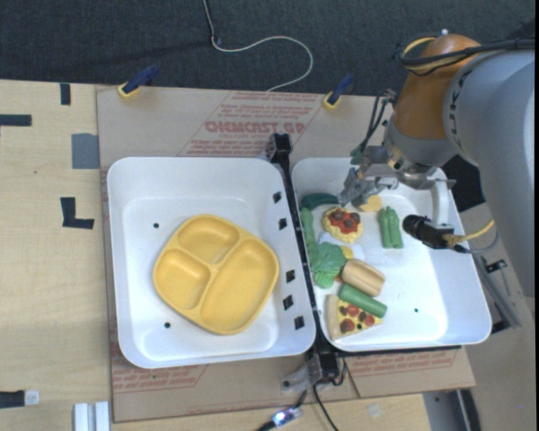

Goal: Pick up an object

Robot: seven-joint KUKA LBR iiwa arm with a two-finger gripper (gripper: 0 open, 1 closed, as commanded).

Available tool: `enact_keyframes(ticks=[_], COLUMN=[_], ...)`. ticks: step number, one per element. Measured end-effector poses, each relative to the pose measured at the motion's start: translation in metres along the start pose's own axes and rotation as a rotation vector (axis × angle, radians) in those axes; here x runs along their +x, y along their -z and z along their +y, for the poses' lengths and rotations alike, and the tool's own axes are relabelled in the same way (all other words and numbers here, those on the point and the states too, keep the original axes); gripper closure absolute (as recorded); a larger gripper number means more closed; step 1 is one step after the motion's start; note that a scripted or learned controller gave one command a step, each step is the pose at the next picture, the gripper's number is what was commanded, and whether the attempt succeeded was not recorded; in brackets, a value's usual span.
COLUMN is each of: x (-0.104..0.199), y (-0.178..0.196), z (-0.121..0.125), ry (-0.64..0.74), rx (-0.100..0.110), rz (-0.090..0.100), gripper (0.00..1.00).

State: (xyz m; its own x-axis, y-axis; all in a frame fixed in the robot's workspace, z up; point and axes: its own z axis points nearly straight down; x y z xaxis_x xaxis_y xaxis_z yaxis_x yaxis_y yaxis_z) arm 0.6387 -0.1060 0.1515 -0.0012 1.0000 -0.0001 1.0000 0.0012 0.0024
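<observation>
Where pincer (355, 196) hangs, round toy pizza (342, 224) just below.

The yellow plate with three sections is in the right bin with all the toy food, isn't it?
Not quite. The camera view shows the yellow three-section plastic plate lying alone in the left white bin. The toy food, like the pizza slice and green broccoli, is in the right white bin.

We see our grey arm (494, 106) reaching in from the right, orange band (431, 88) above the wrist, its gripper (357, 191) angled down and leftward.
</observation>
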Motion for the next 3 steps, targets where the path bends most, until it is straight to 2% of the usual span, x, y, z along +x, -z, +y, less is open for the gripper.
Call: enact_keyframes(ticks=[1,2,3], x=[-0.009,-0.008,0.044], y=[0.058,0.074,0.067], z=[0.001,0.001,-0.031], ry=[-0.001,0.000,0.004], rx=[-0.002,0.001,0.006], rz=[-0.001,0.000,0.001], gripper=[1.00,1.00,1.00])
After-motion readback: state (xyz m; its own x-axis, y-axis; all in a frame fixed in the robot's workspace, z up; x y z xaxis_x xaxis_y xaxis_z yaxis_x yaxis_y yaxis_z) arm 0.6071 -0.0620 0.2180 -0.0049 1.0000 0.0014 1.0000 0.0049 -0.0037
